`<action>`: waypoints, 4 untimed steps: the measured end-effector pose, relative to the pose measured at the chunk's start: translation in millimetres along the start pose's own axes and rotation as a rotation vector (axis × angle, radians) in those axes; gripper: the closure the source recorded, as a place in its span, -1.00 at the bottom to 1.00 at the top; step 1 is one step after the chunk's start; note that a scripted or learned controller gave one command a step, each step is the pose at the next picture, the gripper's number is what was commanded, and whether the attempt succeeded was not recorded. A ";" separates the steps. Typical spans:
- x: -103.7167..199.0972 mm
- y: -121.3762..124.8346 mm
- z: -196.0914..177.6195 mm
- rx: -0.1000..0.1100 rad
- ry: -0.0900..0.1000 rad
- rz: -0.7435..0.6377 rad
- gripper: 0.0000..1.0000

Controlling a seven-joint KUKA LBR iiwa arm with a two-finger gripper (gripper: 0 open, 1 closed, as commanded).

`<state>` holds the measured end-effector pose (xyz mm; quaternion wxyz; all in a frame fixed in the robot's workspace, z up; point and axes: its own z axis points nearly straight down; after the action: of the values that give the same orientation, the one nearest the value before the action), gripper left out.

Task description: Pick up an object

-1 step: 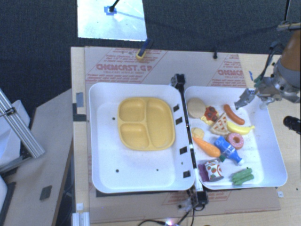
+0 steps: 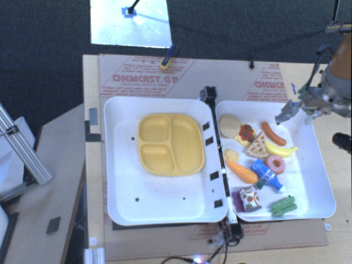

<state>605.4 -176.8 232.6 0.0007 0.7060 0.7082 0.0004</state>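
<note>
The right bin (image 2: 316,169) holds several toy foods: a tan bun (image 2: 230,126), a red sausage (image 2: 273,133), a pizza slice (image 2: 257,146), a banana (image 2: 281,150), a pink donut (image 2: 274,164), a carrot (image 2: 241,171), a blue bottle (image 2: 268,176), a small carton (image 2: 248,198) and green beans (image 2: 283,205). My gripper (image 2: 296,116) hangs over the bin's far right corner, just above and right of the sausage. Its fingers look open, with nothing between them.
The left bin (image 2: 121,164) holds a yellow divided plate (image 2: 170,143). A black-clipped divider (image 2: 215,147) separates the two bins. A cardboard sheet (image 2: 148,76) lies under both bins, and a grey panel (image 2: 131,15) lies beyond it.
</note>
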 end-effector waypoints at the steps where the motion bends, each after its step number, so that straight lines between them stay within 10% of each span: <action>1: 7.8 6.3 55.5 0.004 0.001 -0.002 -1.00; 3: 4.3 9.7 129.5 -0.015 -0.006 0.002 -1.00; 4: 4.0 10.1 119.8 -0.016 -0.006 0.002 1.00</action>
<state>615.7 -172.8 112.7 0.0086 0.7065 0.7076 0.0038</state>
